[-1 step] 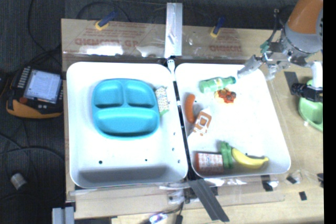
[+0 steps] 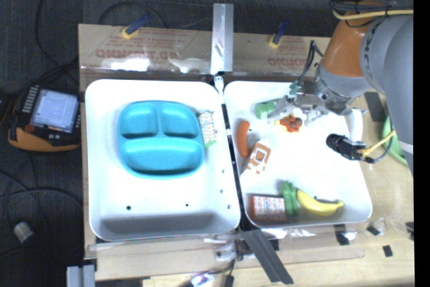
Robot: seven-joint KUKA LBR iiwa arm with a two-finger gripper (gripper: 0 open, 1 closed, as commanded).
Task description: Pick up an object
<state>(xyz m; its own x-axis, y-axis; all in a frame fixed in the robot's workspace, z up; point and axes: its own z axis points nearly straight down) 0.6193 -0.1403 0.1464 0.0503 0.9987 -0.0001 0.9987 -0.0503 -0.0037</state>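
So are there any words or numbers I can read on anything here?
None reads clearly.
Cardboard sheet behind the bins: red printing, too blurred to read.
Red can in the right bin: label too small.
Small orange-and-white box: markings too small.
Handheld screen at left: lit, nothing legible.

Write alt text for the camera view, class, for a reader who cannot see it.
A grey arm reaches from the right, its gripper low over the right bin, near a small orange toy. That bin also holds a banana, a carrot and a can; the left bin holds a blue tray.
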